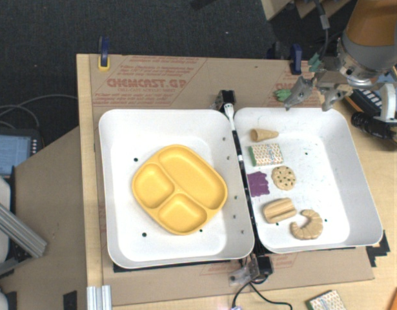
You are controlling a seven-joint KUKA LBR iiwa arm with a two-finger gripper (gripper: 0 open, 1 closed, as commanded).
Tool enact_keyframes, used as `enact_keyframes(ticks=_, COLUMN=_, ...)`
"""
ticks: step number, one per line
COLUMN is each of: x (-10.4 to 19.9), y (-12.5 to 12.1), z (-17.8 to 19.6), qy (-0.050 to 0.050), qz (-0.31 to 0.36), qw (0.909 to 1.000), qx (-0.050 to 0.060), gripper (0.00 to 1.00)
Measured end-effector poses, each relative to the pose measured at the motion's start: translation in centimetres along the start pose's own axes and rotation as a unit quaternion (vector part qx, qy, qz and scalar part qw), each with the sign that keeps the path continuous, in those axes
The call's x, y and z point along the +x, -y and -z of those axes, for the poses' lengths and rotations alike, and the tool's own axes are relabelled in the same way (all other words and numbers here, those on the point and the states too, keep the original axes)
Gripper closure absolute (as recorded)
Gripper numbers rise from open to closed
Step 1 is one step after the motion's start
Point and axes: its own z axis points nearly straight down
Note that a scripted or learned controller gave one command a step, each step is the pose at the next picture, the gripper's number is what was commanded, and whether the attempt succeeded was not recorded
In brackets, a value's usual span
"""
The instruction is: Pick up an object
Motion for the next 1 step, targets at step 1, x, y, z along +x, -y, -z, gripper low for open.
enact_keyframes(ticks=1, x=-2.56, y=4.54, z=-15.18, qy=-0.001, qz=-0.002, qw=1.0, qx=0.008, gripper=0.0)
